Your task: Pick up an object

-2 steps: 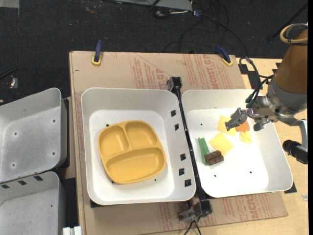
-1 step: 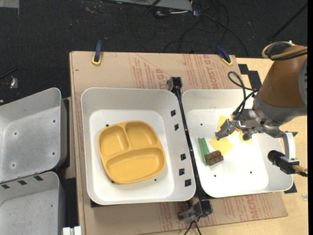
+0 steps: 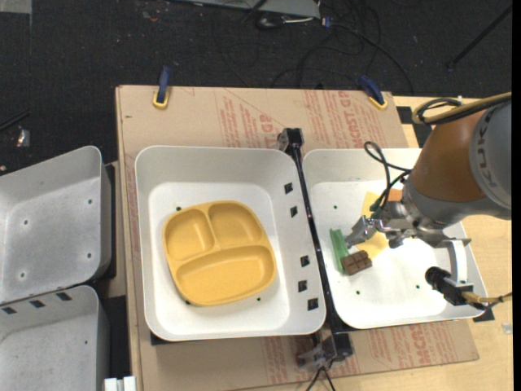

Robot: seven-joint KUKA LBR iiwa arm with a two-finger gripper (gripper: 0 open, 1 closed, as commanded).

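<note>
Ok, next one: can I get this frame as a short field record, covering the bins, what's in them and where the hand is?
left bin: holds a yellow divided plate
right bin: holds a green strip, a brown block and a yellow item partly hidden by the arm
hand: low over the right bin, close beside the green strip and brown block
pick status: green strip and brown block both lie on the bin floor, not lifted
</note>
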